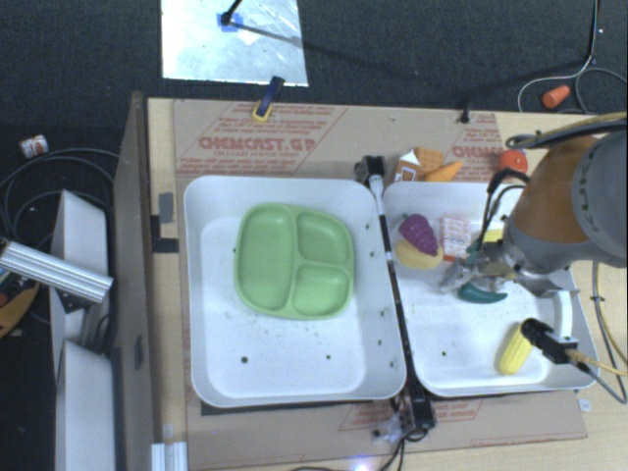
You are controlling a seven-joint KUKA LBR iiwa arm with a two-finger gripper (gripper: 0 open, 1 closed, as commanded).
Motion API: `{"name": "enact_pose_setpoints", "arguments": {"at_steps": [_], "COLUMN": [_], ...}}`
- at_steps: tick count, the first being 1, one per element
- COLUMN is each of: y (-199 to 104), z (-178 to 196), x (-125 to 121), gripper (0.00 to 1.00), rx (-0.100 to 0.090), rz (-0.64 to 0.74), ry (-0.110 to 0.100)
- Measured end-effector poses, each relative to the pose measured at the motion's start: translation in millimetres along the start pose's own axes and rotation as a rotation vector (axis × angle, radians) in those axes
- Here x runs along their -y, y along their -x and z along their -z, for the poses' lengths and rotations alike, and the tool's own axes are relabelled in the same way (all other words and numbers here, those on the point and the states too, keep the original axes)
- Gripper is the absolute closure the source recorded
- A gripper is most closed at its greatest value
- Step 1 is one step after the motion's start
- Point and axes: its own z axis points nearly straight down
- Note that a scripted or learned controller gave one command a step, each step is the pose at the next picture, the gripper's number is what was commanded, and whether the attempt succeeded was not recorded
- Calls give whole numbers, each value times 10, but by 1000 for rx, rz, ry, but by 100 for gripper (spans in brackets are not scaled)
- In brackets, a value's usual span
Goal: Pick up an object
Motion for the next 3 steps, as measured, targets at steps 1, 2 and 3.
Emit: {"name": "enact_pose_setpoints", "arguments": {"at_steps": [1, 2, 3], "y": [-78, -75, -75], "z": [4, 111, 108], "x": [-29, -35, -34], "gripper": [0, 100, 0], "rx": [0, 0, 0], "rz": [4, 4, 5], "ry": [2, 4, 4]}}
